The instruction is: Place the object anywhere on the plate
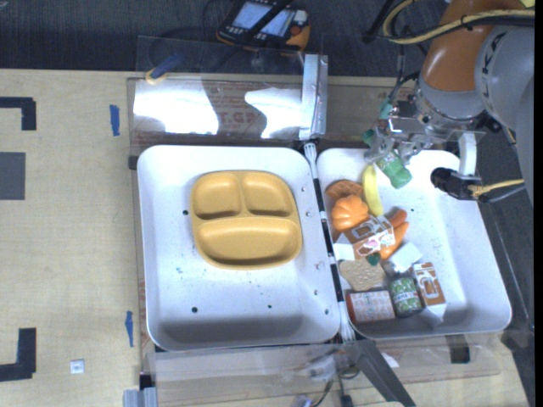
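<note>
**Green piece at the claw, plate still bare**

Taking the plate [246, 217] as the landmark and reading left to right: it is a yellow, three-part dish sitting in the left bin [161, 295], with nothing on it. Just right of the plate, past the wall between the bins, the right bin [488, 287] carries a heap of toy food, with a banana [372, 190], an orange pumpkin [349, 214] and a carrot [393, 231] among it (packets and a small jar lie nearer the camera). Farther right of the plate and a little behind it, the claw [392, 158] hangs over the heap's far edge with a small green piece [394, 173] at its tips; it appears pinched between them, though the view is cluttered there.

By my judgement the pick is being made or just made. The next move calls for lifting clear of the heap, carrying leftward over the dividing wall, and releasing above any compartment.
</note>
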### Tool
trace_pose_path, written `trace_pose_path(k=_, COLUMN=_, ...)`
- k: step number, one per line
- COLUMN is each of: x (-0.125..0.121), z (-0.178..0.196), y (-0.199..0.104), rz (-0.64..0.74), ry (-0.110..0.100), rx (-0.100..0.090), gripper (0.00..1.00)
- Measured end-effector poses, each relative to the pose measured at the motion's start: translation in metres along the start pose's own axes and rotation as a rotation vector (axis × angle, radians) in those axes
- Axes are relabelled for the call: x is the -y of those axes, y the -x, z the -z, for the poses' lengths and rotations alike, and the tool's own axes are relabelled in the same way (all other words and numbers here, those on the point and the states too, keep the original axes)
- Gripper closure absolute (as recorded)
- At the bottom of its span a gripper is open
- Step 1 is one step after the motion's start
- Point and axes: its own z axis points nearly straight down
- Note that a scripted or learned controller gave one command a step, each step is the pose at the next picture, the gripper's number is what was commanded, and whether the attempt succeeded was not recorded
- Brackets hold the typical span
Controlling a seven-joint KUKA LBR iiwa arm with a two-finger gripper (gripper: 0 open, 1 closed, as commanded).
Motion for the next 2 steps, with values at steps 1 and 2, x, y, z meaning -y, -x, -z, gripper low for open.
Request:
trace_pose_path(k=1, x=0.009, z=-0.011, y=-0.084, rz=0.092, ry=-0.002, rx=-0.002, gripper=1.00)
trace_pose_path(k=2, x=0.009, z=-0.011, y=-0.158, rz=0.227, ry=0.003, rx=-0.001, gripper=1.00)
